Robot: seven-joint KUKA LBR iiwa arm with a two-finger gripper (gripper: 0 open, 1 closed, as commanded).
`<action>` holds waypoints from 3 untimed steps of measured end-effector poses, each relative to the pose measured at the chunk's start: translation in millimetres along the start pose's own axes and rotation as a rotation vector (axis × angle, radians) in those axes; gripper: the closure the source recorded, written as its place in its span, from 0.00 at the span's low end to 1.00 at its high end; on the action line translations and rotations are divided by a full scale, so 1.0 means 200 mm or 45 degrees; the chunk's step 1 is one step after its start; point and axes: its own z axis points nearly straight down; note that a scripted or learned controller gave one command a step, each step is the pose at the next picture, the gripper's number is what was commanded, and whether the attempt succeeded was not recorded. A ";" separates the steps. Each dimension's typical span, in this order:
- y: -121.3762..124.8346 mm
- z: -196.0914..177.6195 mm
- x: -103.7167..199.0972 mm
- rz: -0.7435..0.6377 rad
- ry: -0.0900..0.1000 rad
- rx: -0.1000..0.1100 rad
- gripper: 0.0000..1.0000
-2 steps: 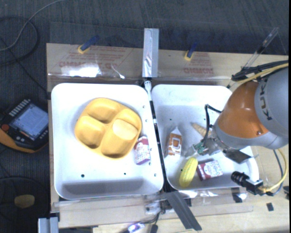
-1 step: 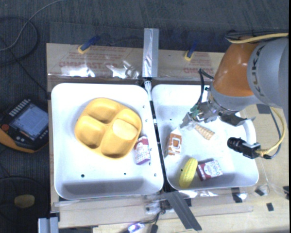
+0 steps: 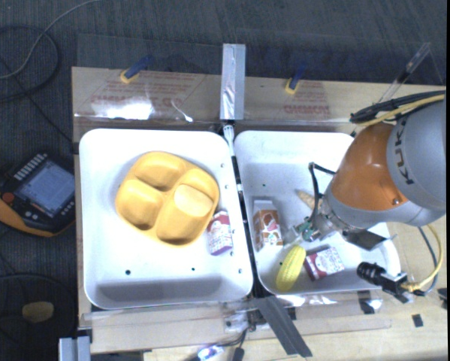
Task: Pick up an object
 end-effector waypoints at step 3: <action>0.16 -0.18 -0.06 0.135 -0.001 0.001 0.00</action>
